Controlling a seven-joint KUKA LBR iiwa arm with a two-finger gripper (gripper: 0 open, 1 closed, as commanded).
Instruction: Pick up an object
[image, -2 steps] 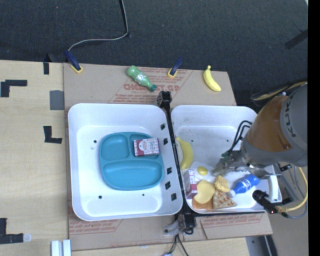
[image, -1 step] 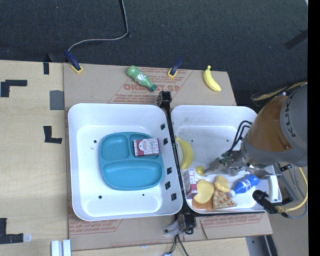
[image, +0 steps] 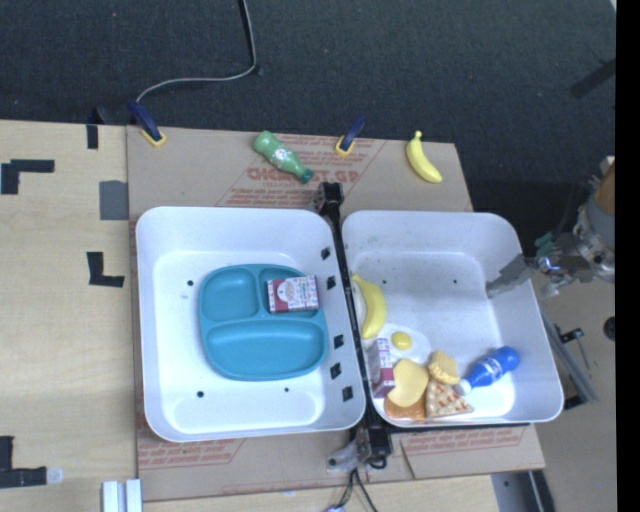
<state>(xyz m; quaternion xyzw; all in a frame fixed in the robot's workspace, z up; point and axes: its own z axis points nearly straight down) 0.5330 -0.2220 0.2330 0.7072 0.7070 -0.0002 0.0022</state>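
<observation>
Right, from the overhead camera I see the gripper (image: 512, 275) at the right bin's (image: 440, 232) far right rim, reaching in from the right; whether it is open or closed I cannot tell. Nothing sits between it that I can make out. In the right bin, a banana (image: 371, 305) lies against the left wall, with a fried egg (image: 402, 341), a small red carton (image: 382, 366), some yellow and orange food pieces (image: 425, 388) and a blue bottle (image: 489, 368) clustered along the near side. The left bin (image: 180, 240) holds a blue divided tray (image: 245, 335) with a red-and-white box (image: 292, 294) on its upper right compartment. On the surface beyond the bins lie a green bottle (image: 281, 156) and a second banana (image: 423, 160).
</observation>
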